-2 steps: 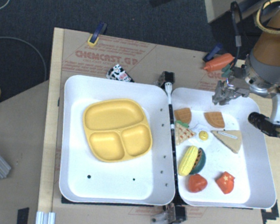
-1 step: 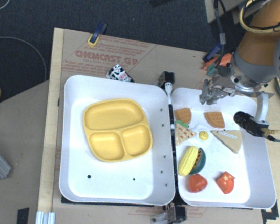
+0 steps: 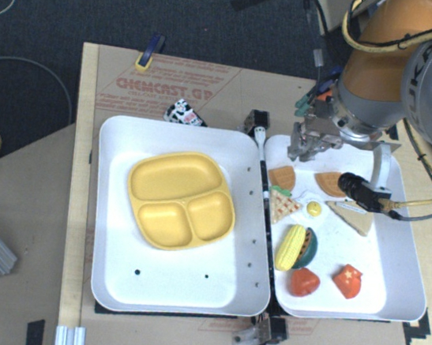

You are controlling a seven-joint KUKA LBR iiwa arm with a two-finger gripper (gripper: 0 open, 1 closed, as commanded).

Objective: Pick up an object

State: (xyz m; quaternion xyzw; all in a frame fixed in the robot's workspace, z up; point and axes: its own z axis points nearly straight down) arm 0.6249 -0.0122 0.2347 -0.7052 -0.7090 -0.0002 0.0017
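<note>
Setting: two shallow white bins side by side on a bench, seen from above at a slant.
Left bin (image 3: pixel 106 272): holds a yellow divided plate (image 3: pixel 182 200) with three compartments, nothing in them.
Right bin (image 3: pixel 401 273): holds the toy food, so any candidate for picking is here.
Food, far end: a brown round piece (image 3: pixel 282 176) and an orange-brown piece (image 3: pixel 329 183), with a pale wedge (image 3: pixel 353 218) to their right.
Food, middle: a waffle-patterned triangle (image 3: pixel 284 207) beside the shared rim and a small yellow piece (image 3: pixel 314 209) just right of it.
Food, near end: a corn cob (image 3: pixel 291 246) leaning on a dark green item (image 3: pixel 306 251), a red tomato-like piece (image 3: pixel 304 282) and a red pepper-like piece (image 3: pixel 347 280).
Arm: grey with an orange band, reaching in from the right.
Gripper (image 3: pixel 308 150): hangs over the far left corner of the right bin, just beyond the brown round piece; whether it is spread or closed cannot be told, and nothing is visible in it.
Risk, crowding: the far pieces lie close together, so a descent could nudge a neighbour or pinch two at once.
Risk, flat shapes: the thin pieces may slip out of a grasp.
Risk, rim: the gripper sits near the bin's far wall and shared edge, which could block a finger.
</note>
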